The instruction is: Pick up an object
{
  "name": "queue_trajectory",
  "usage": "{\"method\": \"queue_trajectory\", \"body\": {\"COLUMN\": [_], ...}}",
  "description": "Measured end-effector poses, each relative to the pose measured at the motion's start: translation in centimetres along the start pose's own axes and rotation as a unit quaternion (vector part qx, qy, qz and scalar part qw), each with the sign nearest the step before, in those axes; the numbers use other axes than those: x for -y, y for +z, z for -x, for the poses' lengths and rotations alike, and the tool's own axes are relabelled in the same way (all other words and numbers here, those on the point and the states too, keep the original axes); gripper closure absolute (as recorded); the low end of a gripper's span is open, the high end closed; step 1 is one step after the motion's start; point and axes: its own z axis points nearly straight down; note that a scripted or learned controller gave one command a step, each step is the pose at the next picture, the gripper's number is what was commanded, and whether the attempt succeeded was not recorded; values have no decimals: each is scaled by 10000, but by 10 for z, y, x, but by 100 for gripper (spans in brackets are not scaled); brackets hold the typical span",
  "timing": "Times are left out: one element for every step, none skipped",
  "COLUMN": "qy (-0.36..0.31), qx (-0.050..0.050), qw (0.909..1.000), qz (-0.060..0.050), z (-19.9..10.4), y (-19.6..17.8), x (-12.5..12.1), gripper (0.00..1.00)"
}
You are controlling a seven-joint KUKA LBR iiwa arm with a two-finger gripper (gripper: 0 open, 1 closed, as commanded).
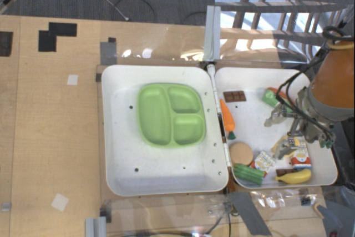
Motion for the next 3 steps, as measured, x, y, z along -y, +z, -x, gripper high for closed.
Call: {"method": "queue_trajectory", "body": {"qy": [-382,-177,-366], "qx": [80,33,-23], "qw": [9992,9998,9993], "qz": [-25,-5,4], "z": [61,123,165], "y": [95,99,100], "x": [73,80,42], "gripper": [0,0,0]}}
